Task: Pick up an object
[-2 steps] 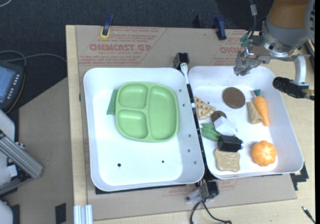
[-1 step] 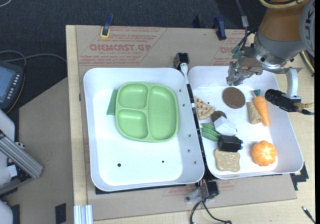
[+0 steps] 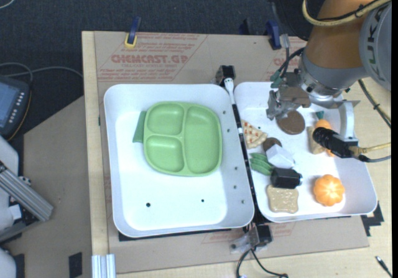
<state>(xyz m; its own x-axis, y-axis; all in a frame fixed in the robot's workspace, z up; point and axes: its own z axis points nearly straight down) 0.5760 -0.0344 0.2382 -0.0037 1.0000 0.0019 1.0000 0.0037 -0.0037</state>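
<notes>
Since the arm comes in from the right, everything it might take lies in the right bin (image 3: pixel 367 199), while the left bin (image 3: pixel 124 146) on the worktop (image 3: pixel 93 84) carries a green divided plate (image 3: pixel 183 138) well apart from the pincer (image 3: pixel 283 104). That pincer hangs over the back of the right bin, and I cannot tell whether it is open or closed; nothing is seen gripped. Closest to it is a brown disc (image 3: pixel 291 124), just beside its tip on the near-right side, so by my judgement a short drop toward the front reaches it. Farther forward lie an orange fruit (image 3: pixel 328 189), a slice of toast (image 3: pixel 282 199), a black block (image 3: pixel 285 178) and a waffle piece (image 3: pixel 251 134).
</notes>
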